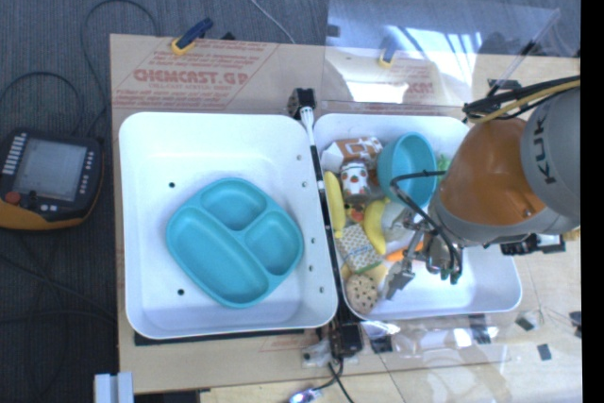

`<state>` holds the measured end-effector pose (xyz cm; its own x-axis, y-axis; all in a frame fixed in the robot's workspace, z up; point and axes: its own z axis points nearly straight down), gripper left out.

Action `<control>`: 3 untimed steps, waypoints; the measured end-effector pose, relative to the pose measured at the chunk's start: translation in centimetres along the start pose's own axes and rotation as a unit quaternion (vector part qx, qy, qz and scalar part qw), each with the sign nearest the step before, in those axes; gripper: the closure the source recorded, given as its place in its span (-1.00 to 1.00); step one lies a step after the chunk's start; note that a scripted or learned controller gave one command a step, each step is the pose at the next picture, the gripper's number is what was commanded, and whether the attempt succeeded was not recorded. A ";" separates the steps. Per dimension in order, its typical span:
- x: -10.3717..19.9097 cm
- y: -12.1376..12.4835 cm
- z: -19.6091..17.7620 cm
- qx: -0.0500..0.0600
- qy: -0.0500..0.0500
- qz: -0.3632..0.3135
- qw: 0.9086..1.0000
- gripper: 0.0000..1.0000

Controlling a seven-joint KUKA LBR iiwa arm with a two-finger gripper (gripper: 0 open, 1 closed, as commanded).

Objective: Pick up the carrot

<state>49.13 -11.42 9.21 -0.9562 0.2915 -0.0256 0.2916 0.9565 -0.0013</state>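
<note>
The carrot [400,253] shows as a small orange sliver in the right bin [491,293], among a pile of toy foods and partly hidden by the arm. My gripper [421,267] hangs low over the bin just right of that sliver, touching or nearly touching the pile. The grey arm with its orange band [486,179] comes in from the right and covers the bin's right half. Nothing is visibly lifted off the pile.
Around the carrot lie a banana [333,201], a yellow piece [375,227], a cookie [361,293], a checkered item [354,245] and a blue bowl [406,161]. The left bin [151,165] holds a blue divided plate [236,241]. A pendant [47,176] lies off the bench at left.
</note>
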 end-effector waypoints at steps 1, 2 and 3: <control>-3.8 1.6 0.2 0.000 0.009 0.079 0.997 -1.00; -2.4 -2.4 0.2 -0.002 0.005 0.192 0.981 -1.00; 0.5 1.3 0.0 0.001 0.001 0.322 0.947 -1.00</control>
<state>49.07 -10.04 9.16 -0.5810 0.8137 -0.0194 0.8136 0.5813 0.0129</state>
